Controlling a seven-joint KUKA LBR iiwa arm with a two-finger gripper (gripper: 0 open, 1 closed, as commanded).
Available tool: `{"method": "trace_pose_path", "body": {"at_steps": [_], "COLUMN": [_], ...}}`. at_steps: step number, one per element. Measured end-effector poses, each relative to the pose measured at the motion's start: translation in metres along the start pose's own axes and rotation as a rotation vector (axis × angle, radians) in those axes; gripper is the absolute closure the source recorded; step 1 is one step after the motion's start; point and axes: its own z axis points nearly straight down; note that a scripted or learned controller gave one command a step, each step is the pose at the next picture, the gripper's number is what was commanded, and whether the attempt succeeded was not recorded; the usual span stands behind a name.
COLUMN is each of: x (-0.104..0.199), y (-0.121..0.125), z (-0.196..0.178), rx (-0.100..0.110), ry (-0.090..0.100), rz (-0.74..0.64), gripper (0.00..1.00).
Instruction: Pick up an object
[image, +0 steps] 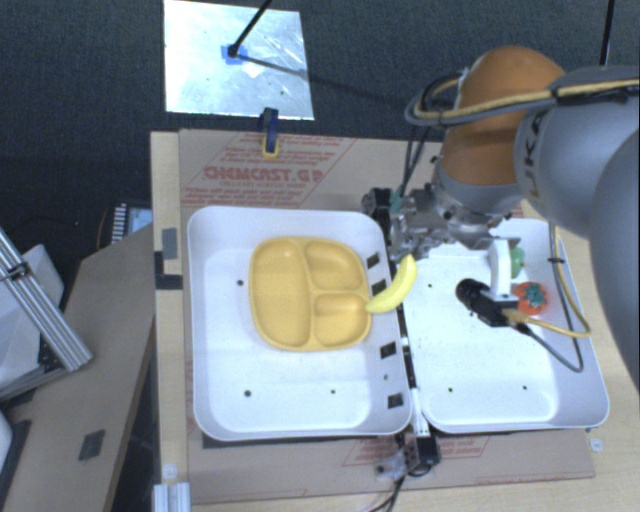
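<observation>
A yellow banana (393, 286) hangs tilted over the divide between the two bins, its lower end above the rim of the yellow plate. Its upper end sits between the fingers of my gripper (403, 252), which is shut on it. The grey arm with the orange band comes in from the upper right, above the right bin (500, 395). The fingertips are partly hidden by the wrist.
A yellow divided plate (300, 295) lies in the left bin (220, 340). Near the right bin's far edge lie a white and green object (506, 258) and a small red and teal object (531, 296). Cardboard lies under both bins.
</observation>
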Motion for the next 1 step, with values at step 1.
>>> {"method": "trace_pose_path", "body": {"at_steps": [1], "x": [0.0592], "y": [0.0071], "z": [0.0115], "rx": [0.0], "ry": [0.0], "rz": [0.0], "gripper": [1.0]}}
